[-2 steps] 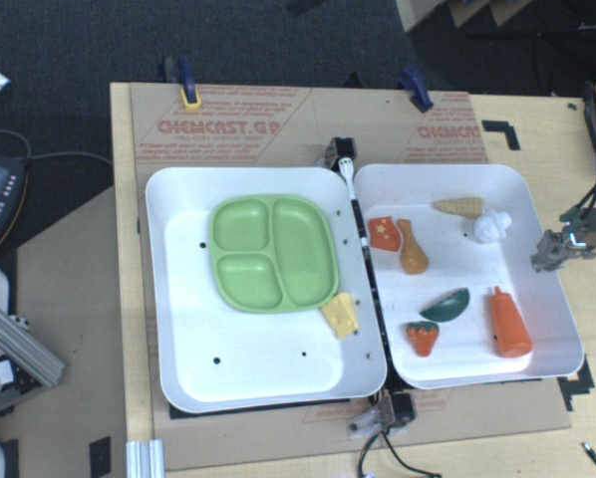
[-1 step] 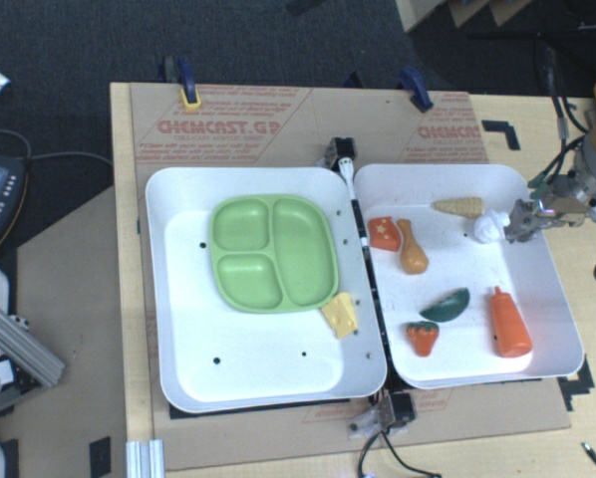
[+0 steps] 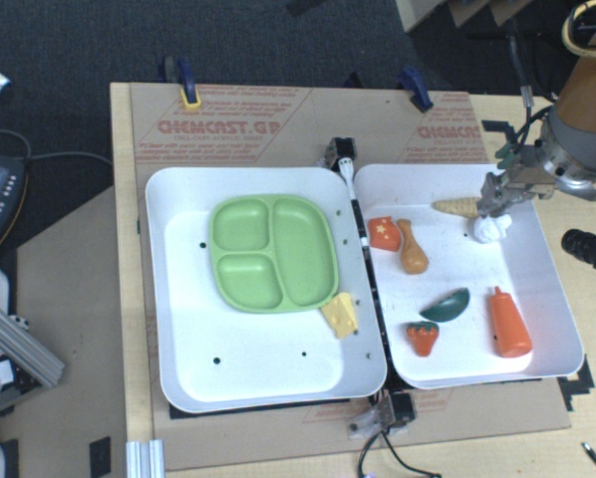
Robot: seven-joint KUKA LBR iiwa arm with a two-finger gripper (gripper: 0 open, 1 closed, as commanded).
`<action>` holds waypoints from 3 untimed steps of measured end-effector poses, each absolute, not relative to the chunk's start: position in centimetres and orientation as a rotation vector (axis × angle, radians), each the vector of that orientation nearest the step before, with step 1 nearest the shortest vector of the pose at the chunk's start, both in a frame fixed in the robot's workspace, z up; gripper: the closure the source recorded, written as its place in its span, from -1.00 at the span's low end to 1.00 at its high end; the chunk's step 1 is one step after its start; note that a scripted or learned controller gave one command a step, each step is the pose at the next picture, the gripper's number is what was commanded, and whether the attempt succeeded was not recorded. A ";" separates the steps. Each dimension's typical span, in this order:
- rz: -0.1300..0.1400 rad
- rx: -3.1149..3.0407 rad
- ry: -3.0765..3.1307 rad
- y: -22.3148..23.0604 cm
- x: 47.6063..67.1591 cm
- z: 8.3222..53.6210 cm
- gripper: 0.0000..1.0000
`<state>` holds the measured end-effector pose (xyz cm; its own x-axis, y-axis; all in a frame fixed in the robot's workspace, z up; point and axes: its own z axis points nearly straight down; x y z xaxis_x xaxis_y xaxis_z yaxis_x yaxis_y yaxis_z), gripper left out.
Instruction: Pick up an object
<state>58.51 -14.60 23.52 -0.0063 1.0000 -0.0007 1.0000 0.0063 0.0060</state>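
Near edge of right bin [image 3: 567, 352]: strawberry [image 3: 424, 338], dark green leaf-shaped piece [image 3: 446, 306] just above it, orange bottle [image 3: 508, 323] to its right. Left bin [image 3: 178, 366]: green divided plate [image 3: 275, 253], yellow wedge [image 3: 341, 315] touching its near right corner. Mid right bin: red piece [image 3: 383, 233] beside tan drumstick shape [image 3: 412, 248]. Far side: white object [image 3: 491, 229] under gripper [image 3: 497, 205], cone [image 3: 457, 206] just left of it. Finger spacing too blurred to tell; cannot tell if white object is gripped.

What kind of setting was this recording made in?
Most likely a robotics lab bench, not a kitchen. Two white bins sit on a board held by clamps, the food is toys such as a drumstick, and a robot arm reaches in.
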 end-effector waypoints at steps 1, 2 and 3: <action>0.003 2.213 2.223 -11.6 62.2 22.2 1.00; 0.007 2.213 2.224 -8.3 64.6 23.5 1.00; -0.001 2.221 2.220 -9.2 64.3 23.4 1.00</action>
